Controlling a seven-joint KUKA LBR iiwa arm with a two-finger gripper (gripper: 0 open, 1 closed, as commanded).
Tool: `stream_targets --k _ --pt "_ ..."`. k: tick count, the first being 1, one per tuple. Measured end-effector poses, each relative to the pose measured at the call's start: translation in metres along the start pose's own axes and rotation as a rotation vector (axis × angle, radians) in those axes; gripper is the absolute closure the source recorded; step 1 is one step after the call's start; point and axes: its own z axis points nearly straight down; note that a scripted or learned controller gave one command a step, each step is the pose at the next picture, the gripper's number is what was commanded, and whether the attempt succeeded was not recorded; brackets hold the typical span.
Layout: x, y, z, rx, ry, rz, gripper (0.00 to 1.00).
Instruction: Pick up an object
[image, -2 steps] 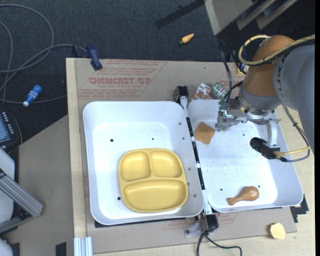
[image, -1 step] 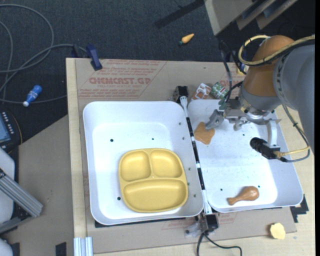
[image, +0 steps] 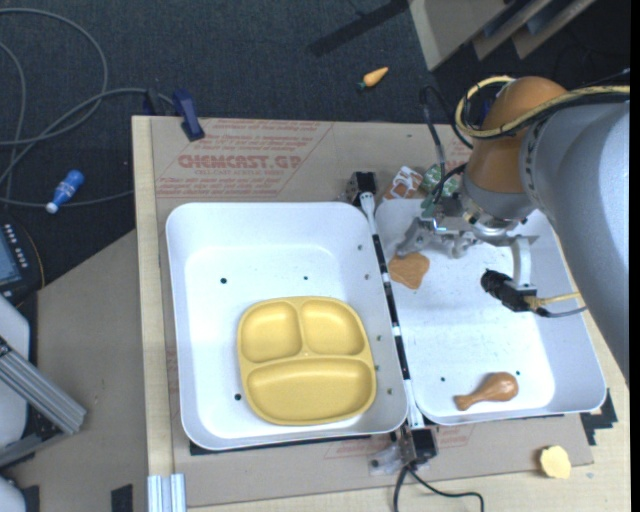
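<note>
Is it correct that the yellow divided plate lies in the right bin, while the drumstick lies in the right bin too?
Not quite. The camera view shows the yellow divided plate in the left bin; the drumstick does lie in the right bin.

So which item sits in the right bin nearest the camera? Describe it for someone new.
Start at the right bin, the one the arm reaches over. Near its front edge lies a drumstick-shaped toy, brown with a narrow handle end. The other brown piece is flat and sits against the divider.

Yellow tray (image: 305, 360), white bins (image: 200, 250), brown drumstick (image: 488, 391), tan cookie (image: 408, 269), orange wrist band (image: 510, 140).
</note>
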Motion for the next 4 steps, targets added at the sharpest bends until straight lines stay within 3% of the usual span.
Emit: stream_targets --k 1,2,3,4 --pt "0.0 -0.022 -0.003 0.004 0.001 0.002 0.0" --pt "0.0 -0.02 -0.013 0.0 0.001 0.0 1.0" --pt "-0.023 -0.112 -0.055 0.007 0.002 0.007 1.0" --pt "-0.021 -0.109 -0.052 0.003 0.002 0.002 0.0"
